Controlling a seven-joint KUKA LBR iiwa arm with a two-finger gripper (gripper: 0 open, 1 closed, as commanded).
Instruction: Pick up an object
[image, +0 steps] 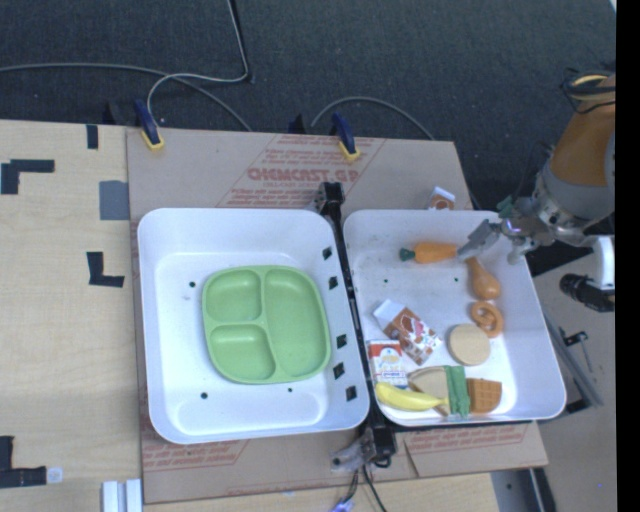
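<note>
Two splayed, empty fingers of the grey gripper (497, 238) hover beside the orange toy carrot (432, 253) — a nudge could roll it away.

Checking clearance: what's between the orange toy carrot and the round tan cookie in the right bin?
Camera view: mostly bare white bin floor between the orange toy carrot and the round tan cookie; a brown pretzel sits just right of that line.

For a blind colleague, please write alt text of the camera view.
The gripper hangs open over the right bin, beside a toy carrot among toy foods including a banana. The left bin holds a green divided plate.
</note>
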